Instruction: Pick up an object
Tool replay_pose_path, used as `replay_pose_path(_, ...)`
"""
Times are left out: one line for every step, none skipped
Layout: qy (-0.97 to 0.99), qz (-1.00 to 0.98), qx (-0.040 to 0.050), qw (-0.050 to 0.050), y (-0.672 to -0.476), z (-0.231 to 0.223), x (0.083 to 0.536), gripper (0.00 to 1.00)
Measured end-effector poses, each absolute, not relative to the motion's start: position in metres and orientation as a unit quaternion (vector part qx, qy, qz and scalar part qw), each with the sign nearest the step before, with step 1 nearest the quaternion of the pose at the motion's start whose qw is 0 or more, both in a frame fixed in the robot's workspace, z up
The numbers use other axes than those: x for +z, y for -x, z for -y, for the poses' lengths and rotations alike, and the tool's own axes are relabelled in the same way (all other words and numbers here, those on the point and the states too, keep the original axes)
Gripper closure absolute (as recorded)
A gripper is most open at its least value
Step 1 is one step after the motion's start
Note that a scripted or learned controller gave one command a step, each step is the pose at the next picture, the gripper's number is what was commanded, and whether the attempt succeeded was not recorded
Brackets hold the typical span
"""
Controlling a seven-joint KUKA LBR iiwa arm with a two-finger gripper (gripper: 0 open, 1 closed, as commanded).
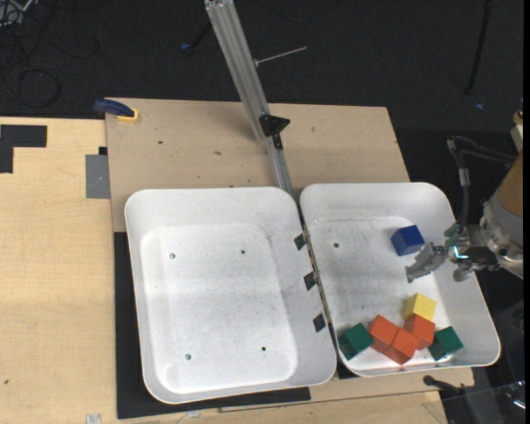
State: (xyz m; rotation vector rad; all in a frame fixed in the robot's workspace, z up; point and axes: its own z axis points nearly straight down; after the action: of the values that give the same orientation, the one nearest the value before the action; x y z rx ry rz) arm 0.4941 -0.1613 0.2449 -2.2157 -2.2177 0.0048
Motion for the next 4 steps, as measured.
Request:
replay_pose_path(0.708,0.706,0.0007,0.002,-0.494,0.162,0.246,0.0)
replay_pose_path(0.707,0.707,0.0019,0.004,-0.487,0.165,0.2,0.0)
replay_pose_path(0.707,0.707,0.0021,0.005,-0.492,0.16,0.138,0.0)
replay_pose_path(0.707,0.707,-0.0039,-0.012,-0.498,0.165,0.121,0.0)
